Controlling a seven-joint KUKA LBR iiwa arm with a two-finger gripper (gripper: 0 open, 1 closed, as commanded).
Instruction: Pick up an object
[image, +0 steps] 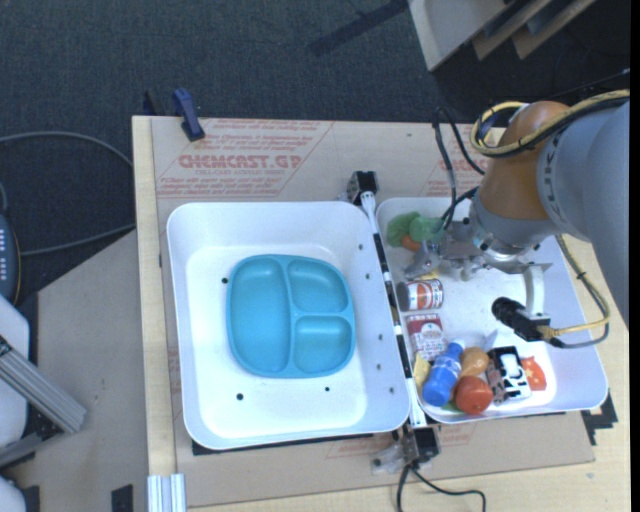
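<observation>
My gripper (437, 264) hangs low in the right bin (575, 300), in its upper left part. It sits just above a small red can (421, 295) lying on its side and just below a green object (409, 230) at the bin's top left corner. No object shows in its grasp. Along the bin's left and front sides lie a red and white packet (427, 334), a blue bottle (443, 367), an orange fruit (476, 361), a red ball-like fruit (473, 396) and a black and white item (511, 375).
The left bin (200, 250) holds a blue divided plate (291, 313). A black divider rail (384, 275) runs between the two bins. The grey arm with its orange band (520, 150) comes in over the right bin's upper right.
</observation>
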